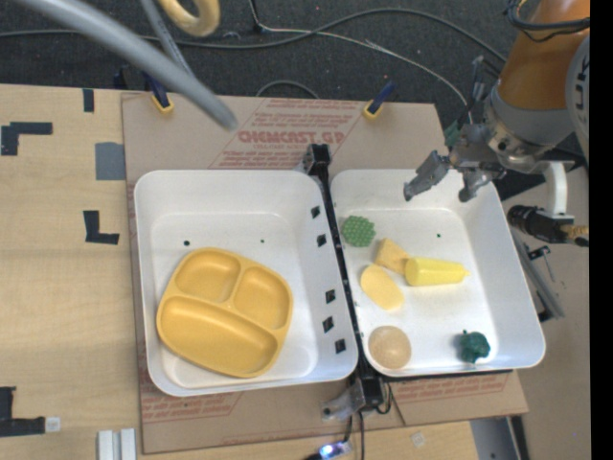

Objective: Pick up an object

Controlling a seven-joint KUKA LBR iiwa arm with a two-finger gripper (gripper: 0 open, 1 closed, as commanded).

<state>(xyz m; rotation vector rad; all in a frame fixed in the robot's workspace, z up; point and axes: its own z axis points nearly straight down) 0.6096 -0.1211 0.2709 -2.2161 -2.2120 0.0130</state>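
Right bin (512, 286): green round knobbly piece (357, 230) near the divider; yellow wedge (390, 254) touching a yellow cylinder (436, 272) lying on its side; pale yellow oval (382, 287); tan disc (390, 347); small dark green item (472, 346) (possibly a toy vegetable, too small to tell). Left bin (153, 209): yellow three-section plate (225, 310). Gripper (444, 183): over the right bin's far edge, fingers spread wide, holding nothing.
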